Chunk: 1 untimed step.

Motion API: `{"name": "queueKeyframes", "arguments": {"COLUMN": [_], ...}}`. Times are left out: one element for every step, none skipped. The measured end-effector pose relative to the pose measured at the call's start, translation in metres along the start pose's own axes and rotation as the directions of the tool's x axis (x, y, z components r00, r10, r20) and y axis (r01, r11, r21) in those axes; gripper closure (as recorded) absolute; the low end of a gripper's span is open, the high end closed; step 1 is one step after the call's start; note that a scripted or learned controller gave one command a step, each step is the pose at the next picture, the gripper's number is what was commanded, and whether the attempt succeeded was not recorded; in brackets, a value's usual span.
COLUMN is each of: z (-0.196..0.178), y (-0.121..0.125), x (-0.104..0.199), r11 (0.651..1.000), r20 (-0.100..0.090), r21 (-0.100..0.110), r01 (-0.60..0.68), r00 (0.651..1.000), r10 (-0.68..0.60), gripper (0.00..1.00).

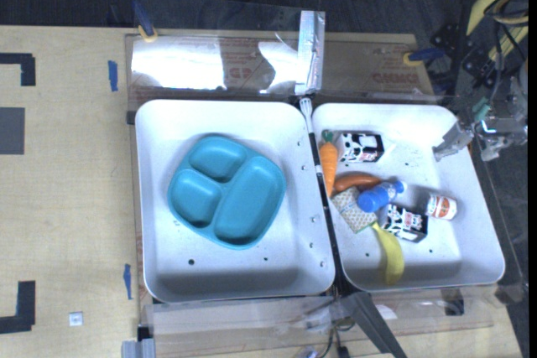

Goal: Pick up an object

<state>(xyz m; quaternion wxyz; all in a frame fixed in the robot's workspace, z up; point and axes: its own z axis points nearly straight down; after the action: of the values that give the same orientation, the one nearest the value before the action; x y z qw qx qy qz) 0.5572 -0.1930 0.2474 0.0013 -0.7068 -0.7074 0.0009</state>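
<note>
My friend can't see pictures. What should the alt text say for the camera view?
Two white bins sit side by side on a bench: the left bin holds a blue divided plate, and the right bin holds a jumble including a carrot, a banana and a small blue bottle. The robot's tool hovers at the right bin's far right rim.

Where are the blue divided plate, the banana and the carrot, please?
blue divided plate (pixel 226 190): camera view, centre where its compartments meet.
banana (pixel 389 251): camera view, middle of the peel.
carrot (pixel 328 163): camera view, orange body.
</note>
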Motion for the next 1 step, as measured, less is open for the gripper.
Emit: {"name": "queueKeyframes", "arguments": {"z": [0.0685], "y": [0.0213], "x": [0.0565], "r11": [0.988], "r20": [-0.001], "r21": [0.002], "r01": [-0.153], "r00": [0.988], "r10": [0.153], "gripper": [0.00]}}
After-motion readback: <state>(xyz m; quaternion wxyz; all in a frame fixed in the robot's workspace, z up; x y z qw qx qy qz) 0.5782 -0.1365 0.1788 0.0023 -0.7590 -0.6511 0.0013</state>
